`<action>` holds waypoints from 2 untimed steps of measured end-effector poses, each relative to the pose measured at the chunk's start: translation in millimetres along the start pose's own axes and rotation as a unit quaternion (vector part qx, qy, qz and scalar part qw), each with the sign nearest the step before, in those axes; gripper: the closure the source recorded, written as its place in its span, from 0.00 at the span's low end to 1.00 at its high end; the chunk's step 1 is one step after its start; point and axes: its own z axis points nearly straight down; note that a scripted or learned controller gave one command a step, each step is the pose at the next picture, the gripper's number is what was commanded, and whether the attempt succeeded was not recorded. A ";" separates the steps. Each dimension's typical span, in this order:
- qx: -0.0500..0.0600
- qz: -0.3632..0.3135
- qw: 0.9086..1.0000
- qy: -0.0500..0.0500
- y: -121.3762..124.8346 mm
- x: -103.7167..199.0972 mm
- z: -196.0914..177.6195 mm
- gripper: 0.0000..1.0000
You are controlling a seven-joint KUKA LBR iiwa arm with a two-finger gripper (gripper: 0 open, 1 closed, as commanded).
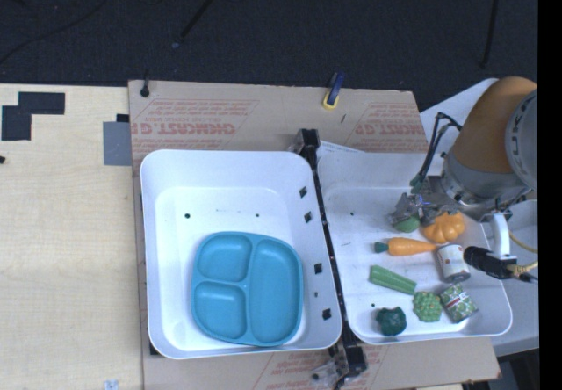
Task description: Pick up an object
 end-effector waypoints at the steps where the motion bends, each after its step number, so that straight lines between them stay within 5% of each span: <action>1: 0.000 0.000 1.000 -0.001 -2.4 8.7 -48.9 1.00; 2: -0.001 0.001 1.000 -0.001 -12.1 6.8 -102.0 1.00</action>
